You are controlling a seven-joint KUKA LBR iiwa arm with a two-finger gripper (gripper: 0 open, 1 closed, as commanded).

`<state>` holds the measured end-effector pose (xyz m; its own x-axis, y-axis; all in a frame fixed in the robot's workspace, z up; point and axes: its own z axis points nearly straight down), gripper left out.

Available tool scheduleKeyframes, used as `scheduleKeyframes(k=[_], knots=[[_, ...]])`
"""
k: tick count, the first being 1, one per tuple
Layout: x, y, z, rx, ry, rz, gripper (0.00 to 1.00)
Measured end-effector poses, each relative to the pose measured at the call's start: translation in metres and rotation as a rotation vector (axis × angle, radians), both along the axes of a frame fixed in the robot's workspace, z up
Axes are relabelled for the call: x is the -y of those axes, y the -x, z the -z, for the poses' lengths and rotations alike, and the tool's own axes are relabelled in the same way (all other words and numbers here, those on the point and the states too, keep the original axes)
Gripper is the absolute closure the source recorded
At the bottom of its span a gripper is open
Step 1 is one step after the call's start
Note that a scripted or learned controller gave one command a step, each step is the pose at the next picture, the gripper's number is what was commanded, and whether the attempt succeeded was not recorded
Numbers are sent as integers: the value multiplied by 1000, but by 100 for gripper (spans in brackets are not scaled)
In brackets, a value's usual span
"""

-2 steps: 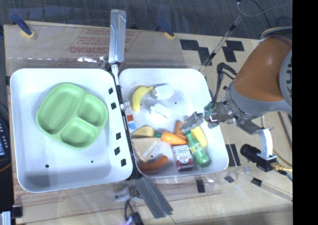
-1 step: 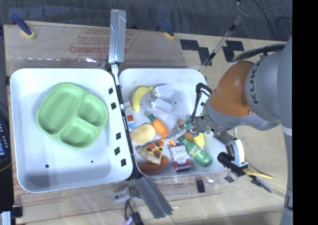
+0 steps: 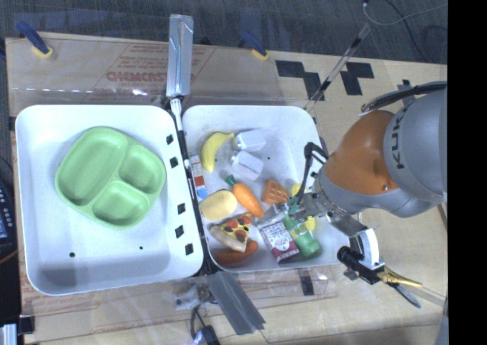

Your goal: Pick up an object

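The right bin (image 3: 293, 124) holds a heap of toy food. I see a banana (image 3: 215, 149), a carrot (image 3: 246, 199), a pale yellow lump (image 3: 218, 205), a pizza slice (image 3: 234, 231), an orange piece (image 3: 275, 191), a dark red packet (image 3: 278, 238) and a green bottle (image 3: 305, 242). Two white pieces (image 3: 246, 161) lie toward the far side. My gripper (image 3: 301, 210) is low over the bin's near right corner, just above the green bottle and beside the orange piece. The wrist hides what lies directly beneath it.
The left bin (image 3: 46, 260) holds a green divided plate (image 3: 112, 176). A metal divider (image 3: 179, 54) stands between the bins at the back. The grey and orange arm (image 3: 380, 164) overhangs the right bin's right wall. A cable and rod (image 3: 342, 62) cross behind.
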<state>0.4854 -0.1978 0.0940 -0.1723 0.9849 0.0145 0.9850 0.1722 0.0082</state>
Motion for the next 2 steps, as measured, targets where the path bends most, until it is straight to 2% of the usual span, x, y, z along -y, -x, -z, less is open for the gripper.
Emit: scheduleKeyframes(k=[1, 2], knots=[[2, 2, -5, -9, 4, -3, 100], [-44, -47, -33, -19, 13, 725, 100]])
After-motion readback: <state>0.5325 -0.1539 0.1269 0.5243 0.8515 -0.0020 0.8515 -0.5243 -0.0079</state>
